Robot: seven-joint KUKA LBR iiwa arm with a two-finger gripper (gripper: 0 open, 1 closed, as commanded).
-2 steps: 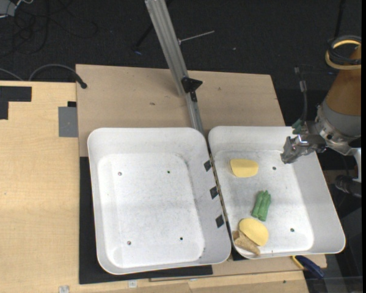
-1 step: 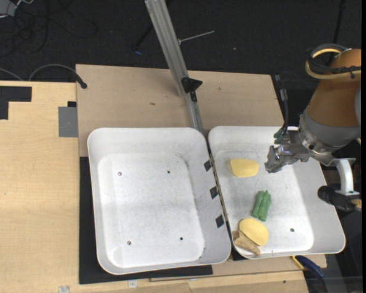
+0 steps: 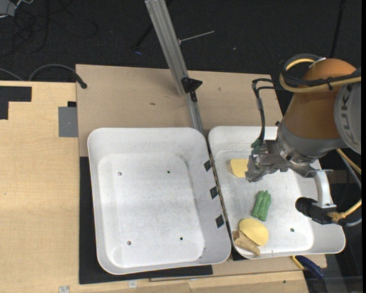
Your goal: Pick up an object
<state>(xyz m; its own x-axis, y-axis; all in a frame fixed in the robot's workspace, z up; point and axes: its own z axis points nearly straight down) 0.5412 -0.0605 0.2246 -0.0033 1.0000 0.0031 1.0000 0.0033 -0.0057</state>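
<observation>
Gripper (image 3: 254, 174) hung low in right bin (image 3: 329, 244) just beside yellow piece (image 3: 237, 167), grip state unclear, cannot tell; best bet was centering over that piece before closing, green item (image 3: 261, 204) lay nearby.

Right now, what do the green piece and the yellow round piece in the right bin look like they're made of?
Green piece: likely moulded plastic, matt, with ribbed lengthwise segments; could be rubber. Yellow round piece: smooth, evenly coloured dome, probably plastic or foam; too small to tell. Both lie in the right bin, which looks like white speckled hard plastic.
</observation>
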